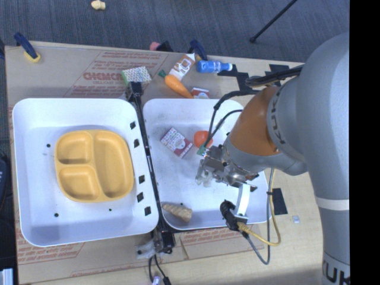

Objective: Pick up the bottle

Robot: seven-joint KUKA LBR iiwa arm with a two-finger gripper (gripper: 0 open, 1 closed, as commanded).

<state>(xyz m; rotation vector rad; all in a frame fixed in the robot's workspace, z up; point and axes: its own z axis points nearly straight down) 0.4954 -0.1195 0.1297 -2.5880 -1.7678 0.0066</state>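
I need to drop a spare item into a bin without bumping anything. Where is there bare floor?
The left bin has bare floor all around the yellow divided plate, widest along its top and bottom. The right bin is crowded: small box, red item, bread-like piece and the gripper.

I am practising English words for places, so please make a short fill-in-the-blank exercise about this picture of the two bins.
1. The yellow divided plate lies in the ____ bin of the camera view.
2. The plate has ____ compartments.
3. The small patterned packet lies in the same bin as the ____ tomato.
4. The claw is above the ____ bin.

Missing words: left; three; red; right
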